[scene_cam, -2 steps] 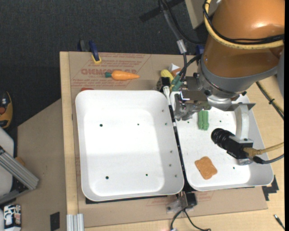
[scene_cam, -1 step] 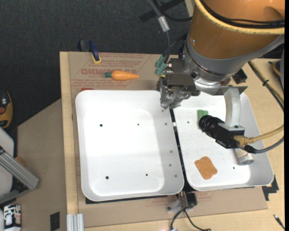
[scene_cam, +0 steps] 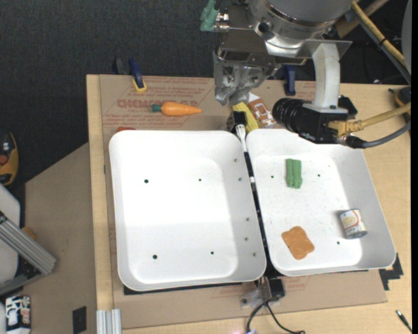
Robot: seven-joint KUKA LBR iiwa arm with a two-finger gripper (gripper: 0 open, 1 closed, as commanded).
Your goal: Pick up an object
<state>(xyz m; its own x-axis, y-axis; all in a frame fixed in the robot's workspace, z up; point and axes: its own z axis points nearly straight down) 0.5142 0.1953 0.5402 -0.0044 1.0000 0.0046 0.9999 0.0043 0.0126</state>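
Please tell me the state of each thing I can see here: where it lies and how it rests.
Green piece: lying flat in the right bin, near the back.
Brown biscuit: lying flat in the right bin, near the front.
Small can: on its side in the right bin.
Carrot: lying on the board behind the left bin.
Claw: above the board behind the bins.

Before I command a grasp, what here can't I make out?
- Tool: blurred against the bench; fingers unreadable.
- Yellow packet: partly hidden behind the tool.
- Can: label too small to read.
- Arm: cut off by the top edge.
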